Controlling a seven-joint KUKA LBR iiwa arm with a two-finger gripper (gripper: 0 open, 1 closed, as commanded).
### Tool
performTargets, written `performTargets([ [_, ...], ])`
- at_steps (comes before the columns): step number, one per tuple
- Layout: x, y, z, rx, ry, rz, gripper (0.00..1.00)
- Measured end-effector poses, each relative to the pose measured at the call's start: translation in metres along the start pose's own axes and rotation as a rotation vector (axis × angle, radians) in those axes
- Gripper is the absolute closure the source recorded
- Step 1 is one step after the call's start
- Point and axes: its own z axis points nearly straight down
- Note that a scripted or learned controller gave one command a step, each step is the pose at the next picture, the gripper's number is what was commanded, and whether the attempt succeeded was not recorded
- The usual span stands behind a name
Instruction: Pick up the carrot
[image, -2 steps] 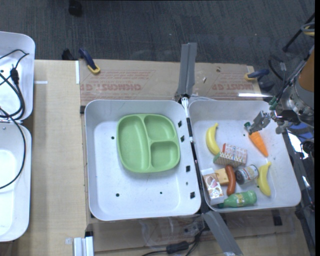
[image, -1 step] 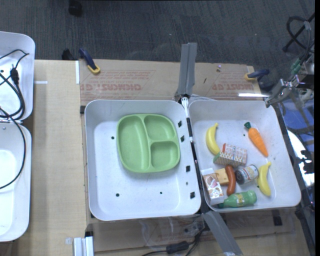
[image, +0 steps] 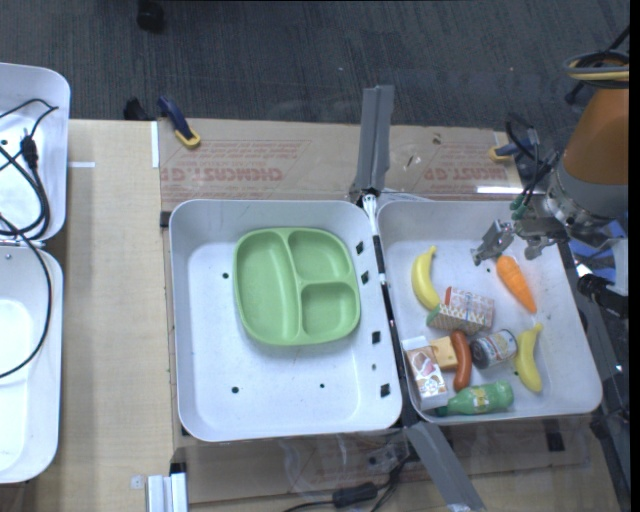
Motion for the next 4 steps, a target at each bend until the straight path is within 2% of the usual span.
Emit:
performTargets([
  [1, -0.042, -0.008, 0.092, -0.004, -0.001, -0.048, 0.00],
  [2, -0.042, -0.008, 0.092, -0.004, -0.001, -0.048, 0.00],
  [3, -0.043, -0.008, 0.085, -0.002, 0.000, -0.045, 1.00],
  [4, -0.023, 0.006, -0.040, -0.002, 0.000, -0.236, 1.00],
])
